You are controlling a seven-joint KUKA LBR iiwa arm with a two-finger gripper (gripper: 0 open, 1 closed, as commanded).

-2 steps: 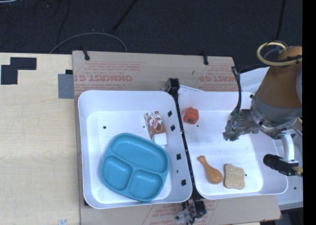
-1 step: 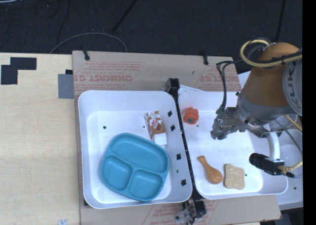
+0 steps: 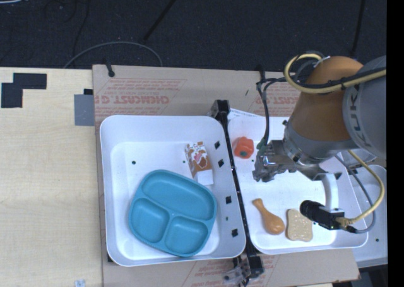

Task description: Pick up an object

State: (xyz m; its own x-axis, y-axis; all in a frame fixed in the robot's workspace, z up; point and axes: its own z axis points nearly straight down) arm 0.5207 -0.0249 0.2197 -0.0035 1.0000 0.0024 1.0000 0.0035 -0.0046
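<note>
My gripper [image 3: 264,169] hangs over the right bin [image 3: 255,241], in its left middle part. An orange toy [image 3: 243,147] lies just to the upper left of it, close to the divider. A tan drumstick-shaped piece [image 3: 269,216] and a beige cracker-like slab [image 3: 299,225] lie near the bin's front, below the gripper. Nothing shows between the gripper's fingers. The arm's wrist and orange band cover the right bin's back right part.
The left bin [image 3: 120,153] holds a blue divided plate [image 3: 172,212] and a small brown-and-white packet [image 3: 199,161] near the divider. A black clip rail [image 3: 228,178] runs between the bins. Cardboard lies beneath both bins.
</note>
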